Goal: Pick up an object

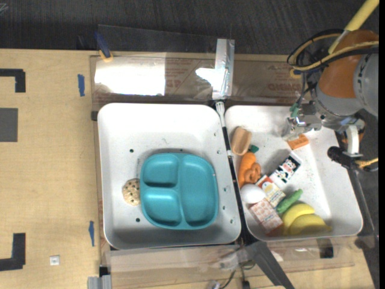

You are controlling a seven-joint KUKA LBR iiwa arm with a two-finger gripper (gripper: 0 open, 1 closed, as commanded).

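the gripper [299,124] hangs over the right bin [343,179], an orange block [297,141] just below; whether its jaws pinch it, i cannot tell.

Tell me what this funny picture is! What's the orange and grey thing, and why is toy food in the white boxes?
The camera looks down from above a bench. The grey robot arm with an orange band reaches in from the right; its job is picking things up. Its small metal gripper hangs above the right white bin. I can't tell whether it holds anything. That bin has a heap: an orange toy carrot, a white egg and a yellow toy banana. The left white bin has a teal divided plate with a speckled cookie beside it.
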